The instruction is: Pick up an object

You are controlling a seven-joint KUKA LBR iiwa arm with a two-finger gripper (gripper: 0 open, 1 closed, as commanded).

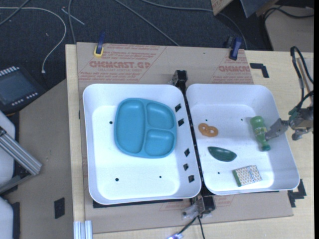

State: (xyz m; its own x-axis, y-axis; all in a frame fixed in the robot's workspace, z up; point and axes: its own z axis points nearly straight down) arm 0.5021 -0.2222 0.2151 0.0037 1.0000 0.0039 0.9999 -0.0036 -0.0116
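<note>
Patterned square pad [247,175], speckled green and tan, lies at the near edge of the right bin [234,96], closest to the camera. Just behind it and to its left, a dark green leaf-shaped piece [222,154] sits flat on the bin floor. Farther back, a small brown pretzel [208,130] rests near the divider between the bins. None of these three touch each other.

Green bottle [259,129] lies on its side toward the right wall of the same bin, long axis running roughly front to back, lighter green label on the far half, darker end nearer the camera.

Gripper [275,128] enters from the right over the bin rim. Its grey tip is right against the bottle's right flank. Whether the fingers are spread or closed: cannot tell; nothing seen clamped between them.

Left bin [99,148] holds a blue compartment plate [145,128], three sections, set toward the back centre, flat.

Both bins rest on a cardboard sheet [124,61] over the table [72,173]. Two blue clamps pin the sheet's far edge.
</note>
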